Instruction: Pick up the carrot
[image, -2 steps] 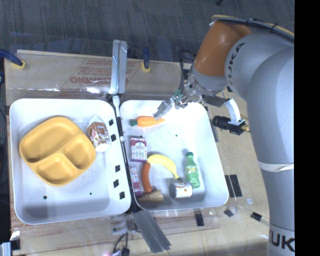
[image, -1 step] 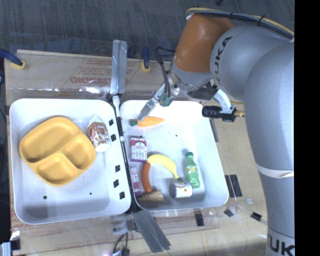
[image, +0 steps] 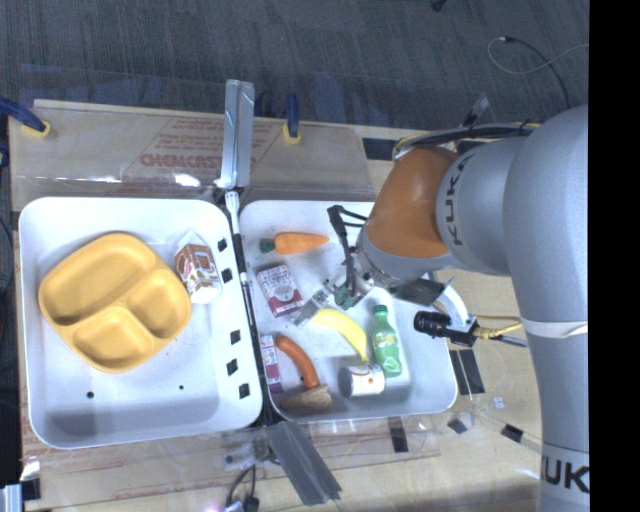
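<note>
Right of frame, smooth grey arm with glossy orange band, reaching into the right white bin. Centre, claw low among clutter, open or closed impossible to tell. Upper part of that bin, tapered orange carrot, lying flat, apart from the claw.

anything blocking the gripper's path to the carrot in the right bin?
Nothing visible. The orange carrot lies alone near the far wall of the right white bin, with bare bin floor between it and the two-finger gripper. The red-and-white packet sits off to the side.
</note>
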